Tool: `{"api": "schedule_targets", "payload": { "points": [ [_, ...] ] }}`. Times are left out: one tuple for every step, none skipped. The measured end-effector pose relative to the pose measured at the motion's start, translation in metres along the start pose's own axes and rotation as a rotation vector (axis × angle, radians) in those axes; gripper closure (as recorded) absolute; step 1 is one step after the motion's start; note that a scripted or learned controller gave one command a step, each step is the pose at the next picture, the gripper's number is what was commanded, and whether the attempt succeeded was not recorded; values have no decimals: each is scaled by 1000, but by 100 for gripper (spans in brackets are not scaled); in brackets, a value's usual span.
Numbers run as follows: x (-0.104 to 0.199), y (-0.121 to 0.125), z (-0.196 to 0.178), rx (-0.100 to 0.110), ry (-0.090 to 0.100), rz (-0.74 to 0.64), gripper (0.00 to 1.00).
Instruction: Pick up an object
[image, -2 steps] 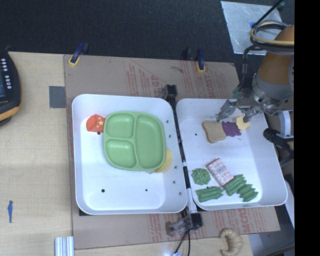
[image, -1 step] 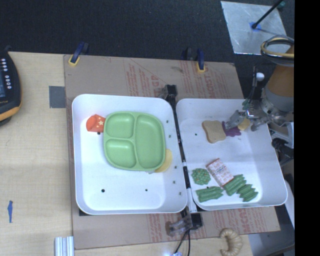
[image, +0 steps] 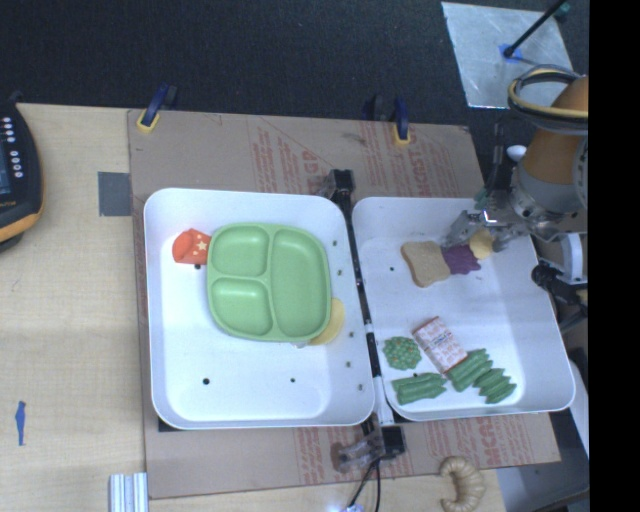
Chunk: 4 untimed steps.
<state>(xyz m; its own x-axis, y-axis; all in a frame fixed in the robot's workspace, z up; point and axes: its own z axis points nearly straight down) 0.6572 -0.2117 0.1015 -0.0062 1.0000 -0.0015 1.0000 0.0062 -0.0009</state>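
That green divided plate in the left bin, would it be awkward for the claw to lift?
Probably. The green divided plate looks like rigid plastic, so it likely won't flop. It is wide and lies flat, offering mainly its thin rim to pinch. Gripped at one edge, it may tilt or slip.

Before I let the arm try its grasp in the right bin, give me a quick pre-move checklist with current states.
1. Gripper over the right bin: ok, at its upper right corner.
2. Target beneath it: ok, purple piece and tan slice lie just left of it.
3. Target isolated: not ok, purple piece touches tan slice.
4. Object held in jaws: cannot tell.
5. Green vegetables and red packet out of the way: ok, near the front edge.
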Motion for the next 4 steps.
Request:
{"api": "schedule_targets", "payload": {
  "points": [
    [-1,0,-12,1,-1,-2,100],
    [-1,0,-11,2,-1,-3,0],
    [0,-16,9,3,0,1,0],
    [-1,-15,-3,2,-1,-1,100]
  ]
}}
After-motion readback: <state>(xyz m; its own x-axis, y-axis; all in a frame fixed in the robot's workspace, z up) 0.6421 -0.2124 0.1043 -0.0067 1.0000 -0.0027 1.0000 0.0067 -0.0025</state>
